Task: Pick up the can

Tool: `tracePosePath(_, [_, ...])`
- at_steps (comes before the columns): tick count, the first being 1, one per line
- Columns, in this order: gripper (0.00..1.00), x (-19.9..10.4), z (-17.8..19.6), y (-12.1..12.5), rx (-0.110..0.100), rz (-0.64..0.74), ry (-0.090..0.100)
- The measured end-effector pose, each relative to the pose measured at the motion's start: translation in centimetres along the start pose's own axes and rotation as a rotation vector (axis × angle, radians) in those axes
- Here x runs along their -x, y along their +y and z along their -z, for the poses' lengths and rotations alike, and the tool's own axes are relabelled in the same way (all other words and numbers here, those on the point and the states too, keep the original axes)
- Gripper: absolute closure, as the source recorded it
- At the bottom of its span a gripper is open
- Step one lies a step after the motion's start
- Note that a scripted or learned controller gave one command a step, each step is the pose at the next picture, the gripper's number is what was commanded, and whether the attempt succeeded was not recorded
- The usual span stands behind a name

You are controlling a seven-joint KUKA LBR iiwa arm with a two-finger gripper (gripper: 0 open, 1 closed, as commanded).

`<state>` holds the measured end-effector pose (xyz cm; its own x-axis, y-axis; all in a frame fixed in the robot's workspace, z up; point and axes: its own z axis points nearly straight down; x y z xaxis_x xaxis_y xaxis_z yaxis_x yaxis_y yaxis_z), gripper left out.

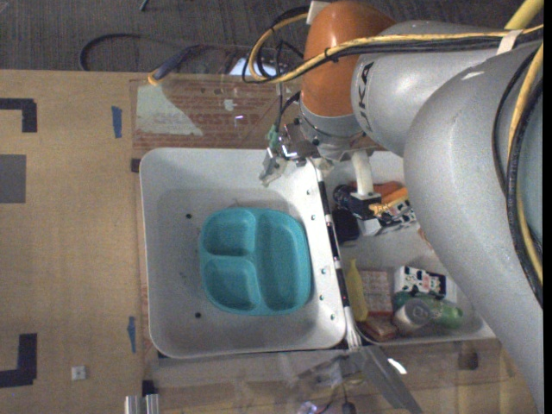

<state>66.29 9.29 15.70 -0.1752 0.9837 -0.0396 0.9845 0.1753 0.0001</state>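
Nearest to us on the wooden desk sit the two white bins. The left bin holds a teal divided tray lying flat at its middle, with bare floor all around it. In the near part of the right bin the things crowd together. The can lies there on its side, its greyish end turned towards us and its green body running off to the right, where the arm cuts it off. A brown lump lies just left of the can, and a yellow strip runs along the shared wall. Just beyond the can are a reddish patterned box and a black-and-white carton. We cannot make out what the small pieces are. Farther back an orange thing is partly covered by the wrist. The grey arm overhangs most of the right bin from the right and hides its far and right parts. The gripper hangs over the far right corner of the left bin, well apart from the can. It looks small and blurred, so we cannot tell whether it is spread or pressed together. Nothing is seen held in it.
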Motion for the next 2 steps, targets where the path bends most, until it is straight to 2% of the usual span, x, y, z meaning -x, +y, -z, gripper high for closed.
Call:
tracePosePath(1, [0.0, 0.4, -0.9, 1.5, 0.019, -0.013, -0.004])
tracePosePath(2, [0.0, -1.7, 1.1, 0.8, 0.004, -0.006, 0.039])
